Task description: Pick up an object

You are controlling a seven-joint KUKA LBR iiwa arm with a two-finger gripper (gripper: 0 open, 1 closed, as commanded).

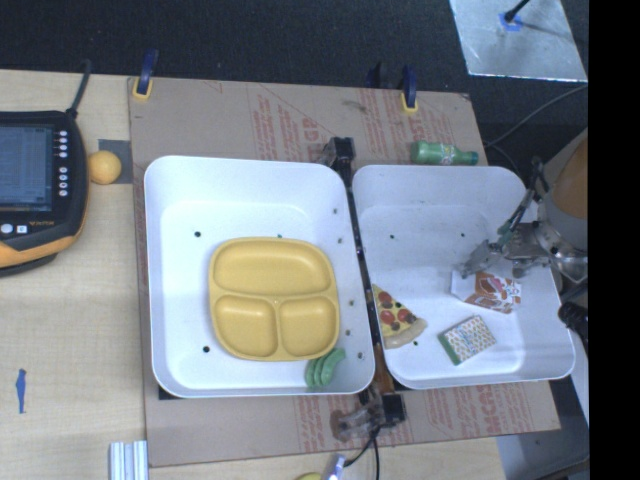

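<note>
Low over the right bin (400, 193), my end effector (487, 261) sits near the far right wall; how it is set I cannot tell. It touches or hangs just over a red-and-white card (492, 291). A green patterned card (467, 338) lies just in front, and a pizza slice (394, 319) by the divider. The left bin (175, 193) holds a yellow tray (272, 298) and a green toy (324, 369).

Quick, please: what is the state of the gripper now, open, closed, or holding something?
Gripper: cannot be told; it sits low in the right bin, just above the red-and-white packet.
</note>
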